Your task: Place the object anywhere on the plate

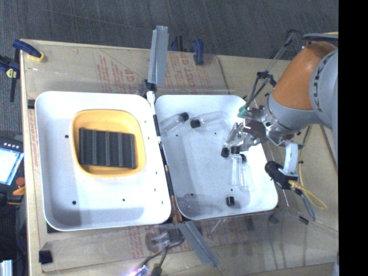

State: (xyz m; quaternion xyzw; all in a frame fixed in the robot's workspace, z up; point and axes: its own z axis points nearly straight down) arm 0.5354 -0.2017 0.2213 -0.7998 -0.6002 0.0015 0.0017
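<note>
My jaws hover low over the right bin (261, 197), near a clear tube (239, 171); jaw state unclear. Yellow plate (107, 117) sits in left bin (52, 206).

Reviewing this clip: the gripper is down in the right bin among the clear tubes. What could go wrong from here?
1. The clear tubes are see-through against the white right bin, so a grasp may miss or slip.
2. The gripper works near that bin's right wall; a nudged tube could roll against it, out of easy reach.
3. The yellow plate sits in the left bin, across the divider, so a weak hold could drop the tube during the carry.
</note>
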